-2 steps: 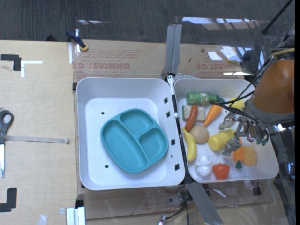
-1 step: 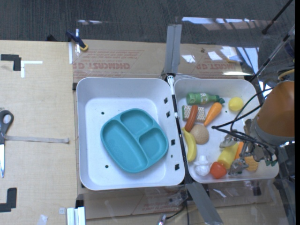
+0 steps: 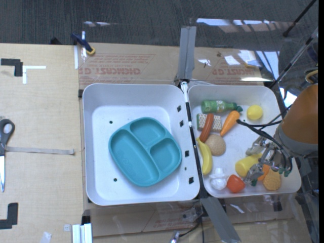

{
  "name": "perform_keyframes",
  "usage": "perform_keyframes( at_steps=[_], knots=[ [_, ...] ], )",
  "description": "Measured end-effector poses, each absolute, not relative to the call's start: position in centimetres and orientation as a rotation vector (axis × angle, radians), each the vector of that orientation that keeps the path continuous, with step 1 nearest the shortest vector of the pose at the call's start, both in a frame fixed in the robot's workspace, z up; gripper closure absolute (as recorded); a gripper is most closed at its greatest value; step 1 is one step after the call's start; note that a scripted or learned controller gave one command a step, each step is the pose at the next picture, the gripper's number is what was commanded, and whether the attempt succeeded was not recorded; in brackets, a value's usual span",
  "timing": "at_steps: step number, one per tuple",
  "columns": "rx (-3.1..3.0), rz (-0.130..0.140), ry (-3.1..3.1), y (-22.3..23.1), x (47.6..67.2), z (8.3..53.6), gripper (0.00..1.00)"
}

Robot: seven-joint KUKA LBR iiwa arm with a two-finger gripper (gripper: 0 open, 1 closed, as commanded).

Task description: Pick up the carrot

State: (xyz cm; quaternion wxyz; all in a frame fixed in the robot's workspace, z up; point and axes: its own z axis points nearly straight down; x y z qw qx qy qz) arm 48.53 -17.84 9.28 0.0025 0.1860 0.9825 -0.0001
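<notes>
Camera view, bench from above: your gripper [image 3: 264, 162] hung low in the right bin [image 3: 271, 92], near that bin's front right corner, its metal fingers buried in a knot of cables and small play-food pieces. From this angle you could not tell whether those fingers stood apart or together, and nothing was visibly clamped between them.

Closest around the tool sat a yellow cup-shaped piece [image 3: 245, 165] just to the left, an orange-brown round piece [image 3: 272, 180] just toward the front edge, and a red tomato [image 3: 235, 184] a little further left and forward.

The carrot [image 3: 230, 122] lay well apart from the gripper, up and to the left of it in the frame, toward the bin's back half. Its long axis ran on a slant, thick end with green top up to the right, tip down to the left, so it pointed roughly across the line from the gripper rather than along it. A green bottle [image 3: 218, 106] lay just beyond it and a yellow lemon [image 3: 254, 112] just to its right.

Your next move, by this reading, called for a lift clear of the clutter, then travel left and back, with the wrist turned across the carrot's slant.
</notes>
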Motion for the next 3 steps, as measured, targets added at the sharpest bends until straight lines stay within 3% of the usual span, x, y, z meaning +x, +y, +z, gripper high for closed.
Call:
perform_keyframes(
  at_steps=[1, 2, 3],
  knots=[
    [1.255, 0.000, 2.875, -17.9, 48.0, 9.3, 0.00],
    [0.589, -0.001, 3.078, -19.6, 48.0, 9.4, 0.00],
    [0.908, -0.002, 3.000, -10.5, 48.0, 9.3, 0.00]
  ],
)
